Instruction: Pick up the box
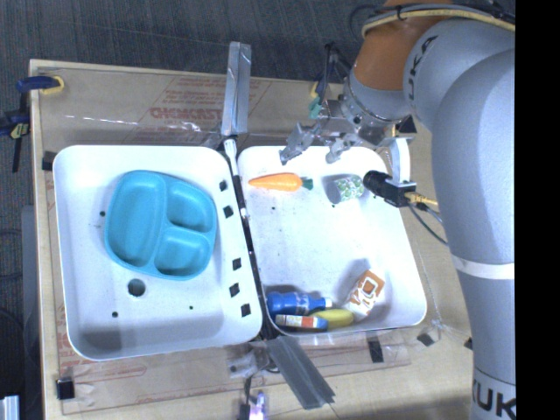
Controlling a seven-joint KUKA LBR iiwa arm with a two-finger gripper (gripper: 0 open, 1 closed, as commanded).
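The box is small, white and orange, and lies tilted in the right bin's near right corner. My gripper hangs over the far edge of that bin, well away from the box. Its two grey fingers are spread apart, open, with nothing between them. An orange carrot lies just below the fingertips.
A small green-patterned packet lies right of the carrot. A blue bottle and a yellow item rest along the right bin's near wall, left of the box. The left bin holds a blue divided plate.
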